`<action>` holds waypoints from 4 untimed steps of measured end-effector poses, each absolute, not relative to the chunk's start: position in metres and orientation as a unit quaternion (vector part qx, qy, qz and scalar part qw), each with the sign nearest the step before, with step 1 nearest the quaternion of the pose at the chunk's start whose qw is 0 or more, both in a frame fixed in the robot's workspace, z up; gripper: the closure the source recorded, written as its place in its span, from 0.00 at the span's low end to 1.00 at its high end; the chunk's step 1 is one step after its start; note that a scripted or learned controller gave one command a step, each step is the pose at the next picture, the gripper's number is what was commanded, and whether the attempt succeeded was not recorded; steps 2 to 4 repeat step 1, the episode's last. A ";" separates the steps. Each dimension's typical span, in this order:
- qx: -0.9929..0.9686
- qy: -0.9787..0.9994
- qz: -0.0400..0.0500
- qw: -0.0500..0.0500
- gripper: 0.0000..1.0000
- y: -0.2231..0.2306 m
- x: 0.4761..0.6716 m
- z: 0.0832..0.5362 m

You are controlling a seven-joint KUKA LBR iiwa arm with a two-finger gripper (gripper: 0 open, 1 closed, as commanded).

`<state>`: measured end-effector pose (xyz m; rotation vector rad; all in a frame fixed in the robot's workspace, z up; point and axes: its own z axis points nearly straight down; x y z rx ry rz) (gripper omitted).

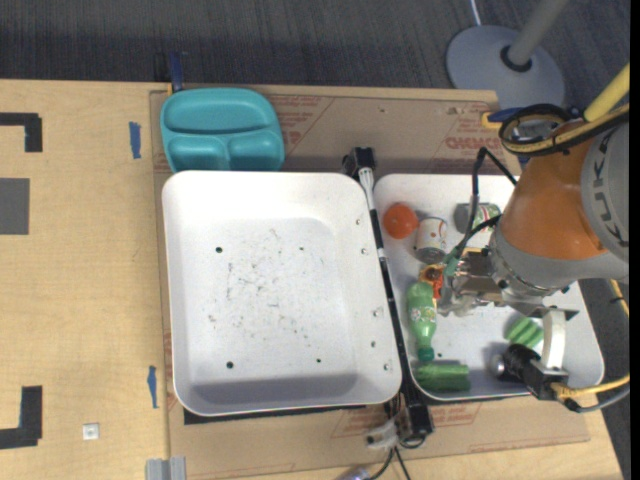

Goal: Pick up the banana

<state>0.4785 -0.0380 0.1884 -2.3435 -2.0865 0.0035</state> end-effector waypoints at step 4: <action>-0.747 -0.665 0.000 0.001 1.00 -0.038 0.479 0.199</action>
